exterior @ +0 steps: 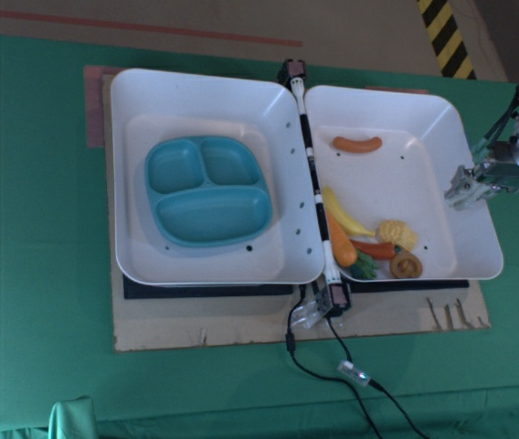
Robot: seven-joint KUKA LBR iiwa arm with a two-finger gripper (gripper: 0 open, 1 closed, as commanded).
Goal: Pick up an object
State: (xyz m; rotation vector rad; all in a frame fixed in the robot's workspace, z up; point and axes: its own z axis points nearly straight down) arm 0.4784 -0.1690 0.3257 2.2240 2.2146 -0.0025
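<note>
Green bench cover under everything, cardboard sheet on it beneath two white bins. Left bin holds a teal divided plate, three sections, sitting flat near bin centre. Right bin has the toy food: sausage alone toward the far side, rest bunched at the near-left corner. There, banana and carrot lie along the left wall, corn cob just right of the banana, red pepper below it, brown ring donut nearest the front rim, small green piece beside it. Gripper sits over the right bin's right edge, well apart from all the food, nothing seen held; jaw opening — cannot tell. Black cable trails off the front.
</note>
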